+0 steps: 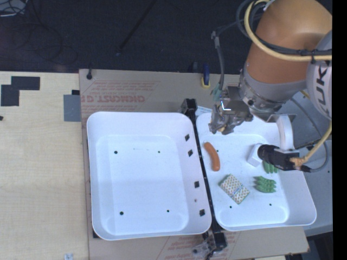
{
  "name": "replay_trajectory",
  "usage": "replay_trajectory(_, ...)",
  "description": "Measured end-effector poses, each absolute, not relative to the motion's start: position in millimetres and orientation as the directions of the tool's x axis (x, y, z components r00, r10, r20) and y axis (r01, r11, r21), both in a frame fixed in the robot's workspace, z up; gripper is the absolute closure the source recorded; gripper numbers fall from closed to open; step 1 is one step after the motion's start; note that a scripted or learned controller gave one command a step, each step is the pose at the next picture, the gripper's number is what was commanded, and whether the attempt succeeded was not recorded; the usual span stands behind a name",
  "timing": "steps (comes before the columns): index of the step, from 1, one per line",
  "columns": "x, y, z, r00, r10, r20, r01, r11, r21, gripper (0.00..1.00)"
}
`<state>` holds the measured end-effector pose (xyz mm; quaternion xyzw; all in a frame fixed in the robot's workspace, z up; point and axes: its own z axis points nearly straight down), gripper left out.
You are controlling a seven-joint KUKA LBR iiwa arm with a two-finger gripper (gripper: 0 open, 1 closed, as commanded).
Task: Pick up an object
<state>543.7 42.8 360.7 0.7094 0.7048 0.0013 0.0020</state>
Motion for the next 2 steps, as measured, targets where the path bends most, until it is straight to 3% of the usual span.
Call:
replay_trajectory(1, 535.6, 66, 347, -0.002, 1.0, 0.0, 1.0, 0.002, -0.005, 1.0)
replay_trajectory(2, 585.9, 96, 303, -0.005, 1.0, -0.001, 1.0, 0.005, -0.004, 1.0)
